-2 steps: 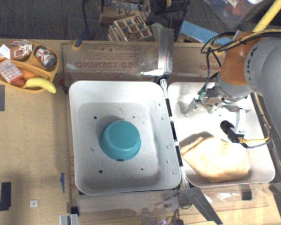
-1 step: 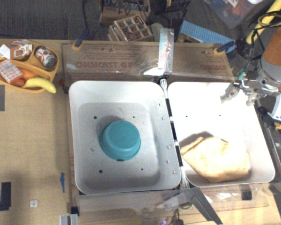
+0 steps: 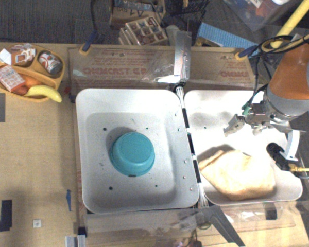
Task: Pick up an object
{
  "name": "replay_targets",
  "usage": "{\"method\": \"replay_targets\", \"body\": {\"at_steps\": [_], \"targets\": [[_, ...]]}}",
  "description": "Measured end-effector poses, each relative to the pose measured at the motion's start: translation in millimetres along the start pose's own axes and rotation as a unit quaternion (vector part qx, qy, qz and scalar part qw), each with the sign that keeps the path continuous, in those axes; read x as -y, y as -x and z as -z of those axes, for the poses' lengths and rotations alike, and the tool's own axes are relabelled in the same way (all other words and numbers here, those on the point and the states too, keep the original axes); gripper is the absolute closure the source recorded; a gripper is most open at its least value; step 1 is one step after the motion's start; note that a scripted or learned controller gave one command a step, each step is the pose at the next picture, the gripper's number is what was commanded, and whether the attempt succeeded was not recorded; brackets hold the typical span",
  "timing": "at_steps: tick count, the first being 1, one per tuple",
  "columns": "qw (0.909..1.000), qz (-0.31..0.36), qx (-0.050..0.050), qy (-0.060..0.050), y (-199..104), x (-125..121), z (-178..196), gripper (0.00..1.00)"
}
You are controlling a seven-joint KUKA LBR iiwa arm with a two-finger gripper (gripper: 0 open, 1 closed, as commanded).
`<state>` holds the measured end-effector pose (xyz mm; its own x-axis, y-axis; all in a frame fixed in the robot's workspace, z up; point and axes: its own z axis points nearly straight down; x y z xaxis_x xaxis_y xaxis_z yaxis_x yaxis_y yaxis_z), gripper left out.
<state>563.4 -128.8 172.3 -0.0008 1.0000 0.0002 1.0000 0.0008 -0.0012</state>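
Observation:
A teal bowl (image 3: 133, 154) lies upside down in the middle of the left bin (image 3: 92, 112). A tan, crumpled cloth-like item (image 3: 238, 175) rests at the near side of the right bin (image 3: 206, 104). My gripper (image 3: 243, 128) hangs over the right bin's middle, just beyond the tan item's far edge and apart from it. Its fingers (image 3: 230, 129) are spread open with nothing between them. The grey arm with its orange band (image 3: 293, 81) comes in from the right.
A yellow tray (image 3: 5, 86) holding a banana (image 3: 44, 92) and snack packs sits on the bench at far left. Cardboard (image 3: 123, 66) and a clear plastic sheet line the bins' far side. A black part (image 3: 277, 155) hangs by the right bin's right wall.

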Motion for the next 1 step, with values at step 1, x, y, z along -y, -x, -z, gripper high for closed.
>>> {"method": "replay_targets", "body": {"at_steps": [1], "targets": [[0.9983, 0.057, 0.001, 0.006, -1.1, 29.1, -82.7, 0.0]]}}
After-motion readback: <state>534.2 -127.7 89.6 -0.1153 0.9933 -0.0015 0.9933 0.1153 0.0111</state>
